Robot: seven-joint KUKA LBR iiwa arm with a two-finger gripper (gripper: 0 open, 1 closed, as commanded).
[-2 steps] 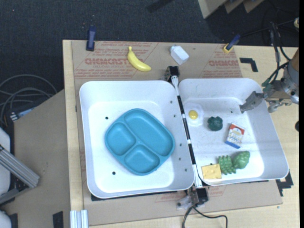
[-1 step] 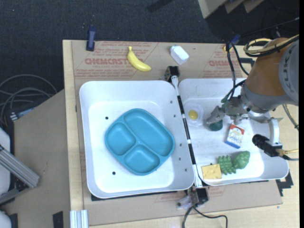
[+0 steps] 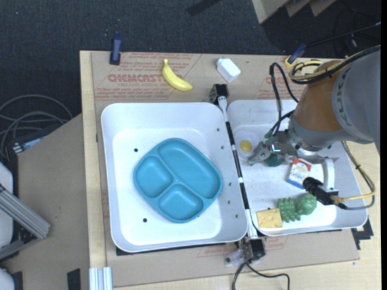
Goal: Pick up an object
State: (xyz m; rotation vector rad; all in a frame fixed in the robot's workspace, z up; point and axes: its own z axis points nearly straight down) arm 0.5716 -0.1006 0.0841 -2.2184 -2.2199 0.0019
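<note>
My gripper (image 3: 263, 154) is low in the right bin (image 3: 260, 189), near its left side, on the grey arm with the orange band (image 3: 317, 107) that comes in from the right. A small teal piece (image 3: 276, 156) shows right beside the gripper. A small round yellow object (image 3: 245, 145) lies just left of the gripper, apart from it. A little red, white and blue box (image 3: 297, 174) lies to the gripper's lower right. Along the bin's near edge sit a green knobbly toy (image 3: 297, 207) and a yellow block (image 3: 269, 219).
The left bin (image 3: 121, 125) holds a blue divided plate (image 3: 176, 179). On the bench behind the bins lie a yellow banana (image 3: 175, 77), a white block (image 3: 228, 69) and a small blue item (image 3: 115, 48). Black cables (image 3: 279, 92) hang by the arm.
</note>
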